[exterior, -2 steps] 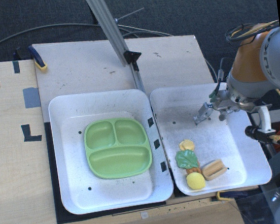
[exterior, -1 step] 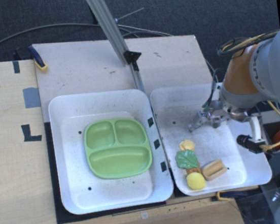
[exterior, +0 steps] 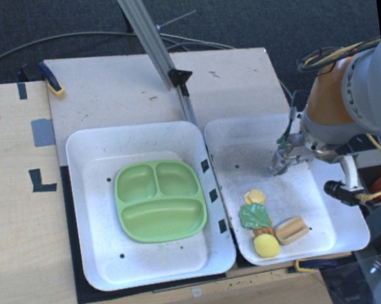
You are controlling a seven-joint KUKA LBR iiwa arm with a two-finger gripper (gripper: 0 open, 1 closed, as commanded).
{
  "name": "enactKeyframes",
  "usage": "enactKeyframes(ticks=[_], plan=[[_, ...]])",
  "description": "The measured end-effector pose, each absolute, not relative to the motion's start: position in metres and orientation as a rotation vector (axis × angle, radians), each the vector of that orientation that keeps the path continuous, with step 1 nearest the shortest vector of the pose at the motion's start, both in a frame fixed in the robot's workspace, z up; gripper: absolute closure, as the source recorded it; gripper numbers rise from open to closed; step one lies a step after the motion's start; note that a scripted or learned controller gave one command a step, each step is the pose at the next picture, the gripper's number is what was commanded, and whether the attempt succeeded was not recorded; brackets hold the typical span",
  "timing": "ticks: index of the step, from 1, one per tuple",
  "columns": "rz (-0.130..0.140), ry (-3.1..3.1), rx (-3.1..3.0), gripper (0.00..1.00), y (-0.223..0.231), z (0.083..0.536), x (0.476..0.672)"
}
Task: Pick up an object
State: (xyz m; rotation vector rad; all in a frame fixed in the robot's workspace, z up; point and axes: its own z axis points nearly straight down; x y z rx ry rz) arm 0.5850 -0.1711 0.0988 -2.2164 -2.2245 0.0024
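Gripper (exterior: 280,164) is hovering in the right bin (exterior: 257,128), can't tell jaw state. Toys (exterior: 258,217) are sitting untouched at the near edge; pick isn't started.

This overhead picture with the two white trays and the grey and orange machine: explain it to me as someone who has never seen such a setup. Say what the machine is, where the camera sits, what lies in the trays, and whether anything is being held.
The camera is fixed above a bench and looks down at a slant. The grey machine with the orange band, entering from the picture's right, is a robot arm. At its tip is a small two-finger metal gripper for grasping things; it hangs over the upper part of the right shallow white bin. I see nothing between its fingers.

The left shallow white bin holds a light green plastic plate with three compartments. Near the right bin's lower edge lies a cluster of small toy foods: a small pale yellow piece, a dark green leafy piece, a round yellow ball and a tan bread-like block. The gripper is apart from them.
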Motion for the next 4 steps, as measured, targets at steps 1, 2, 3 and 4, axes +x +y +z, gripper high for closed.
enactKeyframes(ticks=[1, 2, 3, 4], plan=[[-0.002, -2.225, -2.221, 1.0, -0.17, 0.141, 0.589], [-0.002, -2.225, -2.221, 1.0, -0.169, 0.184, 0.59], [-0.002, -2.225, -2.221, 1.0, -0.169, 0.221, 0.59], [-0.002, -2.228, -2.213, 1.0, -0.119, 0.228, 0.599]])
